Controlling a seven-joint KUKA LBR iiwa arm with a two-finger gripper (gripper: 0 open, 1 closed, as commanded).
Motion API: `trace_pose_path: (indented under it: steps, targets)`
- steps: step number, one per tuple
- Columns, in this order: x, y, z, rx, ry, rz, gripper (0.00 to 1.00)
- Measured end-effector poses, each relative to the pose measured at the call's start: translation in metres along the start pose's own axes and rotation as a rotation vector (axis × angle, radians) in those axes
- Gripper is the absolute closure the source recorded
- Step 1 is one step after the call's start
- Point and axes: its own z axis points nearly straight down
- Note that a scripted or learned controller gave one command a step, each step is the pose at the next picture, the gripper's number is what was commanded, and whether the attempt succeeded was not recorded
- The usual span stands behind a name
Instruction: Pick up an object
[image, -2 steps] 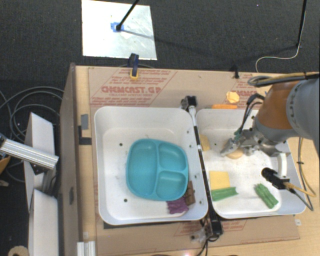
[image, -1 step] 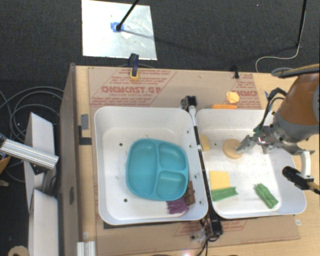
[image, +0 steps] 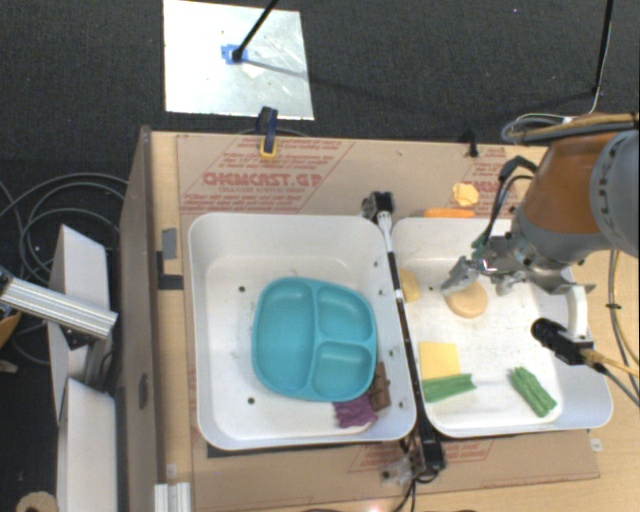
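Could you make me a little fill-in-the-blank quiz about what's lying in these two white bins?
The plate in the left bin is colored ____.
The plate has ____ compartments.
The tool hovers over the ____ bin.
The purple item lies in the ____ bin.

Missing words: turquoise; three; right; left

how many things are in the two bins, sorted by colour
teal: 1, divided plate
green: 2, long piece, short piece
yellow: 2, square block, small piece
tan: 1, round piece
purple: 1
brown: 1
total: 8
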Motion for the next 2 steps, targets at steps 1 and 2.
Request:
trace_pose_path:
  steps: [1,2]
  targets:
    - [-0.017,0.005,0.071,0.008,-0.002,0.008,0.00]
    - [-0.047,0.000,0.066,0.002,-0.003,0.011,0.00]
